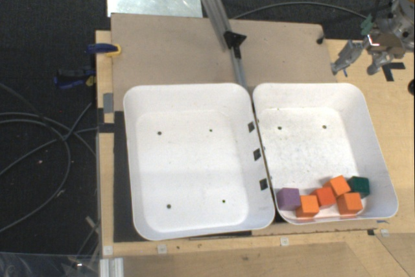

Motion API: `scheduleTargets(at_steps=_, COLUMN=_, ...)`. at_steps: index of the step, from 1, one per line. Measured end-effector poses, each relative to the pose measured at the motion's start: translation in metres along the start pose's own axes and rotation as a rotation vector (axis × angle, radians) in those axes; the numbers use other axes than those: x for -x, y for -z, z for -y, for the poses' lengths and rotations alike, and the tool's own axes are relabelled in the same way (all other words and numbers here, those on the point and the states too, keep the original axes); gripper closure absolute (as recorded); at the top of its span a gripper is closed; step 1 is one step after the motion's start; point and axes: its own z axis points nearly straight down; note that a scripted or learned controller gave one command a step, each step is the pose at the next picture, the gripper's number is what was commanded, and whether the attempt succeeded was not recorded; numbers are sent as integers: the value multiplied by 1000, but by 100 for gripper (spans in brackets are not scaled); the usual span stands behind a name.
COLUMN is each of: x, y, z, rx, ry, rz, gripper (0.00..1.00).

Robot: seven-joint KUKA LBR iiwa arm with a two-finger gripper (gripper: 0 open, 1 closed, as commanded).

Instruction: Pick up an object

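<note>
Several small blocks lie clustered in the near right corner of the right bin [305, 113]: a purple block [288, 198], orange blocks [308, 205] [325, 196] [340, 185] [350, 203] and a dark green block [360, 186]. My gripper [363, 61] hangs at the upper right, above the bench just beyond the right bin's far edge, well away from the blocks. Its two fingers stand spread apart with nothing between them.
The left bin [194, 159] sits beside the right one, their rims touching. A slanted metal pole [217, 6] runs from the top down to the bins' junction. Clamps [104, 48] grip the bench's left edge. Cables lie on the dark floor.
</note>
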Motion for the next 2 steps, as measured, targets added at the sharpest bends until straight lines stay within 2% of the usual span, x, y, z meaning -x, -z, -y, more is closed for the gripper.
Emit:
scheduleTargets(at_steps=1, x=23, y=-51, z=-19, rx=-12, ry=-5, rz=-1, gripper=0)
scheduleTargets(at_steps=2, x=29, y=69, z=-11, rx=1, ry=-2, rz=2, gripper=0)
